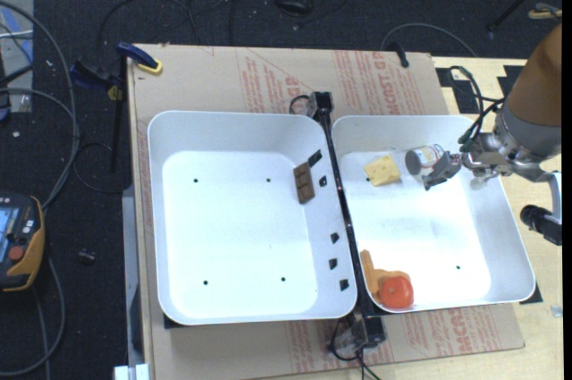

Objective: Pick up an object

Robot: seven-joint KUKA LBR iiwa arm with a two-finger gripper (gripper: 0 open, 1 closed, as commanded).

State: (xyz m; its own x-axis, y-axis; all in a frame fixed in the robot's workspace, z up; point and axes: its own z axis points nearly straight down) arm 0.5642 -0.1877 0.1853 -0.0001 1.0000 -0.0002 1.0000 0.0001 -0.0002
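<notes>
My gripper (444, 168) hangs over the upper part of the right bin (500, 235), reaching in from the right. A small silver cylinder (421, 160) lies right at the gripper's tip; whether it is gripped is unclear. Just left of it rests a yellow cheese-like wedge (384, 171) on the bin floor. A red tomato-like ball (396, 290) sits in the near left corner of the right bin, with an orange stick (366, 265) beside it. In the left bin (179, 190), a brown bar (306, 181) leans by the right wall.
A black divider strip (338, 208) runs between the two bins. Cables (483, 114) trail from the arm over the far right rim. The bins stand on a cardboard sheet (268, 74). A yellow-handled clamp (143, 59) lies at the board's far left corner.
</notes>
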